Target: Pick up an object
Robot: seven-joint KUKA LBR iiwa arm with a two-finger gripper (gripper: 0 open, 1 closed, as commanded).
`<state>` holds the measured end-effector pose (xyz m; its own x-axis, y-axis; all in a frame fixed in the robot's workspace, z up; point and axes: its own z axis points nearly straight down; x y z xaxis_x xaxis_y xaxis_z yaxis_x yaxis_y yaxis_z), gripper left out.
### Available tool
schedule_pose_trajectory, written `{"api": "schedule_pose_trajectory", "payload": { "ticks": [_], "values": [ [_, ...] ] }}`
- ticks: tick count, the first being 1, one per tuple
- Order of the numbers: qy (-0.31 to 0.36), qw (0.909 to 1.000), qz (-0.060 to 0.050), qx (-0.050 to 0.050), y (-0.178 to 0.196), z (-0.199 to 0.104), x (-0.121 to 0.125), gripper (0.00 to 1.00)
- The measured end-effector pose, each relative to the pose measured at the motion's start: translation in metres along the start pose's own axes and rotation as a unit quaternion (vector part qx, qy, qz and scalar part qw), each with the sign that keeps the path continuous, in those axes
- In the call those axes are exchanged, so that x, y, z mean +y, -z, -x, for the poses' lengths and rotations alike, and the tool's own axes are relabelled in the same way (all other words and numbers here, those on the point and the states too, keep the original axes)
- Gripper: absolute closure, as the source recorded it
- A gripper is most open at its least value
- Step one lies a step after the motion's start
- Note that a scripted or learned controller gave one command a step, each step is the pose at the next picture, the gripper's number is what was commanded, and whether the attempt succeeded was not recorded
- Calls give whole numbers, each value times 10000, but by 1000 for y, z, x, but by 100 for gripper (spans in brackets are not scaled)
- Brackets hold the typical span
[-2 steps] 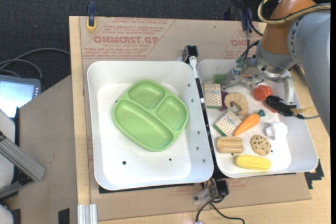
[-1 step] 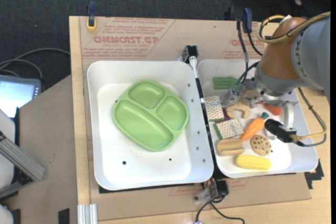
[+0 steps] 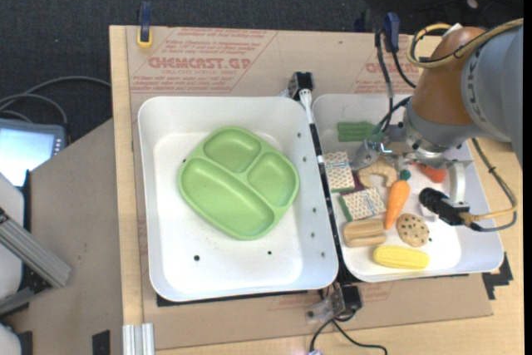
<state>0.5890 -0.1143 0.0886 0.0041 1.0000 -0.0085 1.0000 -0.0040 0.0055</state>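
Arm down in the right bin point(image 3: 486, 258), among the toy food.

The gripper point(image 3: 389, 155) sits low near the bin's middle; whether it is released or clenched cannot be told. Just beside it lies a carrot point(image 3: 397, 202), with a cookie point(image 3: 411, 229), a corn cob point(image 3: 401, 257) and a bread roll point(image 3: 364, 232) toward the near edge. A green divided plate point(image 3: 239, 182) rests in the left bin point(image 3: 166, 253).

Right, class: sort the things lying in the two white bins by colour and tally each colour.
Green: 2, divided plate, flat piece
Orange: 1, carrot
Yellow: 1, corn cob
Tan or brown: 3, bread roll, cookie, pale piece
Patterned: 2, packets
Total: 9
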Motion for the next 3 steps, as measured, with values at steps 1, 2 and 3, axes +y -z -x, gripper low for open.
{"api": "schedule_pose_trajectory", "payload": {
  "ticks": [1,2,3],
  "values": [
    [23,10000,9,22,-4,43,71,0],
    [15,10000,-49,39,3,75,77,0],
    [27,9999,-15,99,-3,106,32,0]
  ]
}}
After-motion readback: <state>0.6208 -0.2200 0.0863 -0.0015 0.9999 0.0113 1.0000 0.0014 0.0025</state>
